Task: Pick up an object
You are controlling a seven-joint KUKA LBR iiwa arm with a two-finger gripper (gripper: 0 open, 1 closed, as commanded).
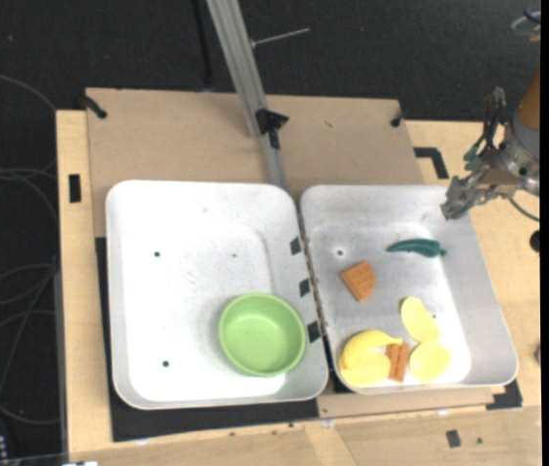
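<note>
Hand [457,202] position is noted first, as the coming move turns on it: it hovers at the upper right corner of the right bin [468,289], at the end of the arm reaching in from the right. Nothing is seen between the fingers; whether they stand wide or narrow cannot be told at this resolution.

Proceeding left to right. Left bin [177,250] carries a green bowl [262,333] near its lower right corner, well apart from the hand. Right bin carries an orange block [359,281] near its middle, a cluster of yellow pieces [395,348] with a small orange piece [397,361] among them along the lower edge, and a dark green slender object [416,249] toward the upper right.

Relation of consequence: the slender green object is the nearest candidate, lying just below and to the left of the hand. Its long axis runs roughly left to right across the view (slightly curved, identity not determinable). In my judgement a grasp would call for the fingers to close across that axis, with a short descent down and leftward. The orange block lies further left and lower; the yellow cluster is the most distant in that bin. Both bins rest on the counter [352,124].
</note>
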